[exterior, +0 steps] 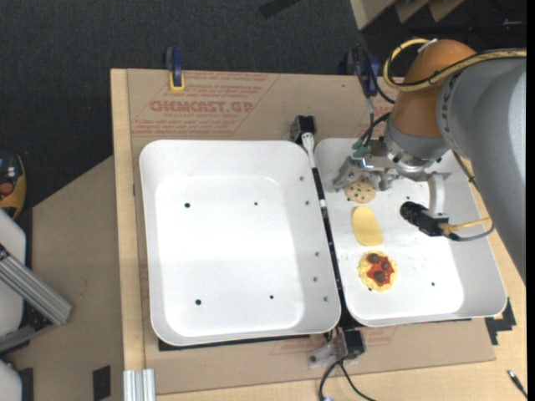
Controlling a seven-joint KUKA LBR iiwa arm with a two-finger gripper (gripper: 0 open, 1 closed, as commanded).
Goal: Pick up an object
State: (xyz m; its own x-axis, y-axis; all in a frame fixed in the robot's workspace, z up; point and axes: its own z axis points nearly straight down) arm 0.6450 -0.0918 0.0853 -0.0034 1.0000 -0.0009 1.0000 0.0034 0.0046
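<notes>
Our hand (361, 169) hung low over the far end of the right bin (443, 303), its grey metal fingers pointing toward the divider between the two bins; we could not tell whether they stood apart or closed, and nothing showed between them. Just below the hand, almost touching its tips, lay a small round cookie (360, 193) with dark chips. Nearer to us from there sat a pale yellow oval piece (366, 225), and beyond that, further from the hand, a round pastry with a red centre (378, 271). All three lay in a loose row along the left side of that bin. To the right of the hand, a black fitting with a yellow cable (424, 218) hung over the bin floor. We saw the grey arm with its orange band (430, 78) rising behind the hand. Off to the hand's left was the left bin (226, 241), both bins resting on the brown bench (209, 98).
</notes>
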